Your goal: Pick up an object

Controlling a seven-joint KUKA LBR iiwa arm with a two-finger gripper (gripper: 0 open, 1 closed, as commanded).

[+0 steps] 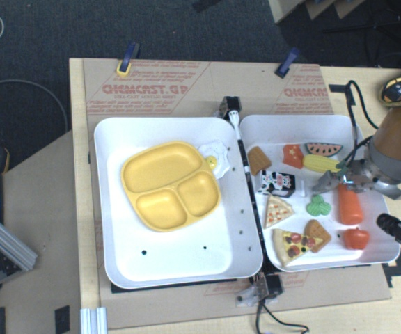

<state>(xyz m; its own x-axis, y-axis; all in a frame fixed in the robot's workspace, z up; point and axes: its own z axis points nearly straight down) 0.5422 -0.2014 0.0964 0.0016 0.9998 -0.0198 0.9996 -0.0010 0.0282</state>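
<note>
Gripper [328, 181] hangs low in the right bin [256, 127]; its grasp cannot be told. Just beside it lies a small green leafy toy [318, 205], knobbly and bright, left of the orange carrot [350, 205].

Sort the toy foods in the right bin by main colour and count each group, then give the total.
Red or orange: 4, the watermelon slice, orange piece, carrot-like piece, tomato-like piece
Yellow: 1, banana
Green: 1
Brown or tan: 4
Black-and-white: 1
Total: 11
</note>
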